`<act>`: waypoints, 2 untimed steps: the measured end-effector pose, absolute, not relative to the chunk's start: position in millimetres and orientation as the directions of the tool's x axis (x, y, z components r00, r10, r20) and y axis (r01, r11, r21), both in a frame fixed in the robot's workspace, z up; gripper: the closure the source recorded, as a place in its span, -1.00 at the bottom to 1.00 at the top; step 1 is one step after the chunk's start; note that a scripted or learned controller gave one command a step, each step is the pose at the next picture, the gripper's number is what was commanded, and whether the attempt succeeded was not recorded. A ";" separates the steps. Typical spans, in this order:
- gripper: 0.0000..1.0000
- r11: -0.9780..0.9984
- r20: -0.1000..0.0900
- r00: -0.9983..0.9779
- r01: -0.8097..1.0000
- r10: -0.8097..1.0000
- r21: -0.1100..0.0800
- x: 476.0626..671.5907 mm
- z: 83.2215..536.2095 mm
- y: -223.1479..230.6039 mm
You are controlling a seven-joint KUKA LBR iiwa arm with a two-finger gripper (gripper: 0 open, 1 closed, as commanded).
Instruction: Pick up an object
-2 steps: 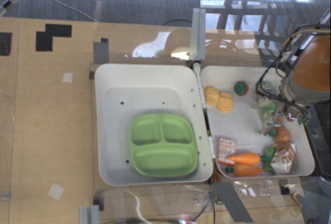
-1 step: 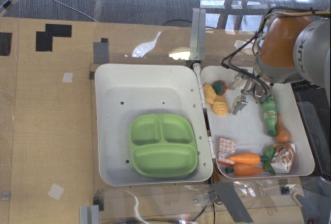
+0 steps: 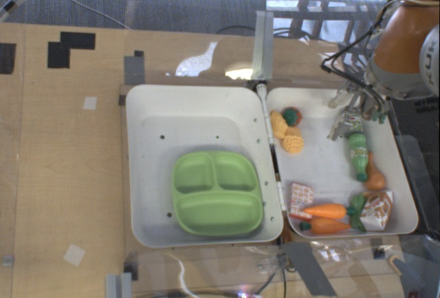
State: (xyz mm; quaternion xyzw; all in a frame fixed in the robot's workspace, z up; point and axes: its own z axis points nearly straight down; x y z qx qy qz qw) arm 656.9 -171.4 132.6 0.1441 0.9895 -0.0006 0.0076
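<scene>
Camera view: gripper (image 3: 352, 119) seemingly above green bottle (image 3: 357, 155)

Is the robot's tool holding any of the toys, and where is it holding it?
Nothing yet. The tool hangs just above the green bottle.

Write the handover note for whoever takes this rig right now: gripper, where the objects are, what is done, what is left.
Gripper: low over the far right of the right bin, just above the green bottle; nothing seen between its fingers.
Right bin objects: corn cobs and a red-green vegetable by the divider; bottle and an orange piece along the right wall; two carrots, a red-and-white packet and a small carton at the near edge.
Left bin: green divided plate.
Done: nothing lifted.
Left: grasp and lift one object, probably the bottle.
</scene>
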 end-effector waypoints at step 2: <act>-1.00 0.950 -0.012 -0.950 0.313 0.313 0.001 650.7 88.6 -182.0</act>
